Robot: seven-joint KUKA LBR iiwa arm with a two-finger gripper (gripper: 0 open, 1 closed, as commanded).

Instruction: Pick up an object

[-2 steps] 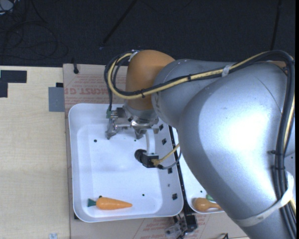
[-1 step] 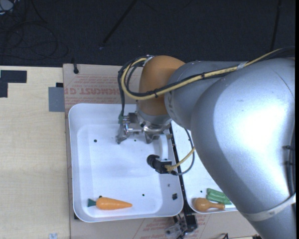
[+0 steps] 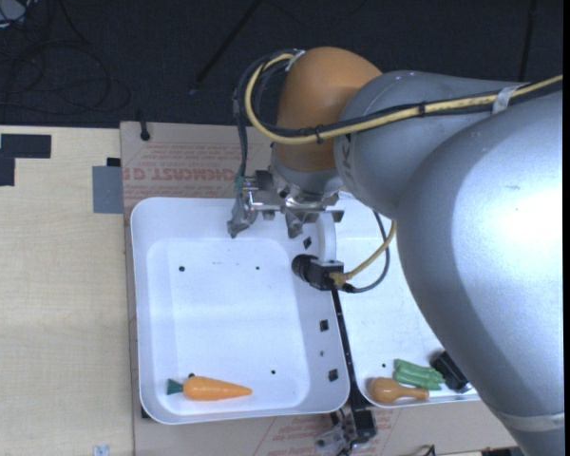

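Two shallow white bins sit side by side on the bench, the left bin (image 3: 161, 255) toward nine o'clock and the right bin (image 3: 380, 331) toward three, largely covered by the grey arm (image 3: 475, 207). The arm reaches in from three o'clock, and its orange band (image 3: 318, 93) sits near twelve o'clock above the wrist. The gripper (image 3: 275, 215) hangs over the far rim of the left bin, at about twelve o'clock of that bin; its fingers stand apart with nothing between them. A toy carrot (image 3: 216, 388) lies flat on the left bin's floor near seven o'clock, well apart from the gripper. In the right bin, at its six o'clock edge, a green piece (image 3: 416, 374) rests just beside a tan pear-shaped piece (image 3: 396, 391), and a dark object (image 3: 450, 369) lies partly hidden under the arm
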